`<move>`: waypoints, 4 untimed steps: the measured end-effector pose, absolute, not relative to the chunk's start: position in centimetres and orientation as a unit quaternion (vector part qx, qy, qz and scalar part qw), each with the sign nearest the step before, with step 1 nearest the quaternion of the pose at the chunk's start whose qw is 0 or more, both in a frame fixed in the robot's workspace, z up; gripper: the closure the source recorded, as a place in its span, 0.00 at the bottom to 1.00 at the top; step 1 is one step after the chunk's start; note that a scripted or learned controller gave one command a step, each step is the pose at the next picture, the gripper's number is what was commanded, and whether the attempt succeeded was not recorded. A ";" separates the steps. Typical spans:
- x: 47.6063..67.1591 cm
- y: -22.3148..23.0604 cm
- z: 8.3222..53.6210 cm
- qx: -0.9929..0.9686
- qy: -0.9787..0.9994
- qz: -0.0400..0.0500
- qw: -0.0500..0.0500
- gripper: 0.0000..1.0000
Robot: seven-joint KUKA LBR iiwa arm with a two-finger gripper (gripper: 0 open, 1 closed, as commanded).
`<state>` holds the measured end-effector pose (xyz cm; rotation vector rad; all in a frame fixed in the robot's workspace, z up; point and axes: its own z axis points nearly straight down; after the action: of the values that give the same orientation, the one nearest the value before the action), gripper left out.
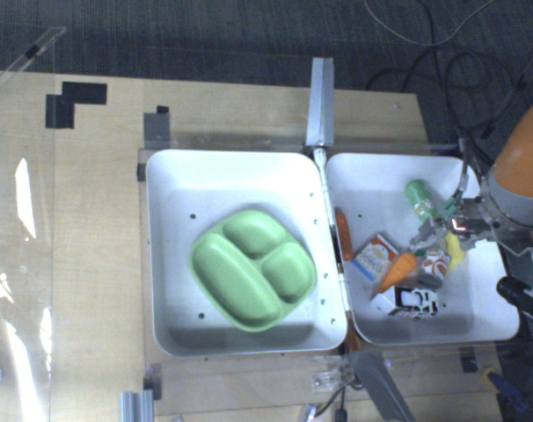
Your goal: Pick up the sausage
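Note:
The sausage (341, 235) is a thin reddish-brown stick lying lengthwise against the left wall of the right bin (372, 170). My gripper (434, 229) hangs over the right half of that bin, well to the right of the sausage and apart from it. It hovers above a cluster of toy food, just over an orange carrot (397, 272). The grey arm with its orange band (523, 156) comes in from the right edge.
Also in the right bin are a green bottle (418, 195), a small orange-and-white packet (373, 258), a yellow piece (452, 250) and a black-and-white item (416, 301). The left bin (170, 236) holds a green divided plate (253, 266). A metal divider (320, 104) stands behind the bins.

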<state>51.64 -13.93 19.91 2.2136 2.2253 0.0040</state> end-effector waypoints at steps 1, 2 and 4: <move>54.9 -10.2 11.0 0.628 0.778 0.002 0.002 0.00; 56.2 -9.3 9.6 0.563 0.827 0.005 0.009 0.00; 61.3 -11.1 17.2 0.736 0.677 0.002 0.003 0.00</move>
<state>61.28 -11.07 17.22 2.3067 2.1244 0.0065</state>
